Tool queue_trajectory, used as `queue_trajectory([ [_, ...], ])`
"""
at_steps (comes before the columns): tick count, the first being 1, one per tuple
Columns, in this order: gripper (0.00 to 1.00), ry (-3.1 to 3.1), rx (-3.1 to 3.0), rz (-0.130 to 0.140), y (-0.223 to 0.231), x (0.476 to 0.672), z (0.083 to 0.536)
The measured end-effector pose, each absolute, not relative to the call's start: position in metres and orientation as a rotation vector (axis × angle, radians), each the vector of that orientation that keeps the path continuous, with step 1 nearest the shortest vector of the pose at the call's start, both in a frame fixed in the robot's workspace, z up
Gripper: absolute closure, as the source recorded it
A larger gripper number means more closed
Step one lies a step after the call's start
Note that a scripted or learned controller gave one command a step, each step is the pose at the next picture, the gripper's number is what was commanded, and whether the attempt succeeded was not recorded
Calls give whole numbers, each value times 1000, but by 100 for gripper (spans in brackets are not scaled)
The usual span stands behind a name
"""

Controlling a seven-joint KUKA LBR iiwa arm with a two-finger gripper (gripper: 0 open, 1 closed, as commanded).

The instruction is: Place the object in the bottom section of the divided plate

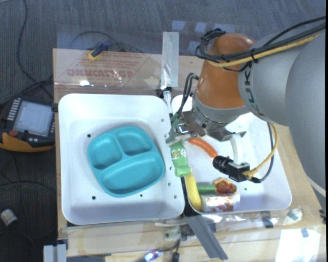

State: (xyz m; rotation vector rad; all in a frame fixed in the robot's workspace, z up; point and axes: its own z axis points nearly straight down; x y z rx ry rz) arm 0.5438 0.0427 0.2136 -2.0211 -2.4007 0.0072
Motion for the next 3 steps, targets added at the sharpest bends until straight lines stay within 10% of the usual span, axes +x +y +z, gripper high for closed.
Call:
queue_trajectory([
  [1, 100, -2561, -1813, 7, 123, 485, 242],
  [3, 100, -2525, -1870, 7, 57, 484, 323],
])
